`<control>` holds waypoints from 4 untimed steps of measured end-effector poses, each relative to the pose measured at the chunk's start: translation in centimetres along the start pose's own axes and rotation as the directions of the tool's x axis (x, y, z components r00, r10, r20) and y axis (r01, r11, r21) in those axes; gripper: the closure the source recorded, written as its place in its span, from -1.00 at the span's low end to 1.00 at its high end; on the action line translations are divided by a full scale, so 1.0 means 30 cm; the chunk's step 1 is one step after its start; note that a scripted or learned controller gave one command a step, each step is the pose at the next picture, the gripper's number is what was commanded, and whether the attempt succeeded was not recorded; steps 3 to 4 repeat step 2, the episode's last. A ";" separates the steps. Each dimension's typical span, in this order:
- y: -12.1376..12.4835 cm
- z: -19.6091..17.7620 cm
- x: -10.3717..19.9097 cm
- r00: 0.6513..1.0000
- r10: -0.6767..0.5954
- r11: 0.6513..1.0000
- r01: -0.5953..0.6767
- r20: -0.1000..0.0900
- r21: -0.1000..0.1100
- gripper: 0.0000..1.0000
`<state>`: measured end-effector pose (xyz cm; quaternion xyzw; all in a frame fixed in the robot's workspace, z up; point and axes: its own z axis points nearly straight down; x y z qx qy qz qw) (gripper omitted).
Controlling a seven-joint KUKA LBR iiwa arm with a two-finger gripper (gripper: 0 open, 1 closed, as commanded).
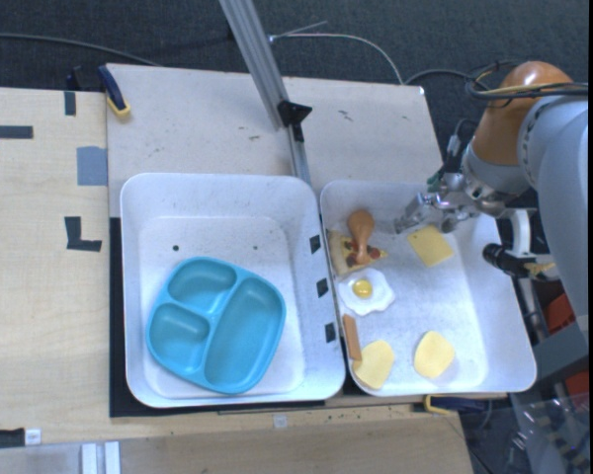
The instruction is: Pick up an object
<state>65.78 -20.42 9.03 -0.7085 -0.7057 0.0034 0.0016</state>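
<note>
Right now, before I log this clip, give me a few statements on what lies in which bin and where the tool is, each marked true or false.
1. The blue divided plate lies in the left bin. True.
2. The fried egg lies in the left bin. False: it lies in the right bin, below the chicken drumstick.
3. The tool is over the right bin's upper part, close to a yellow cheese slice. True.
4. The tool is lifting the drumstick. False: the drumstick lies in the bin to the tool's left, apart from it.
5. Two more yellow pieces lie near the right bin's lower edge. True.
</note>
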 end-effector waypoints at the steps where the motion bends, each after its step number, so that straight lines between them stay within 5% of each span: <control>1: -0.200 -0.096 0.158 1.000 -0.005 1.000 0.005 -0.003 -0.003 -1.00; 4: -0.202 -0.062 0.213 1.000 -0.006 1.000 0.006 -0.003 -0.004 -1.00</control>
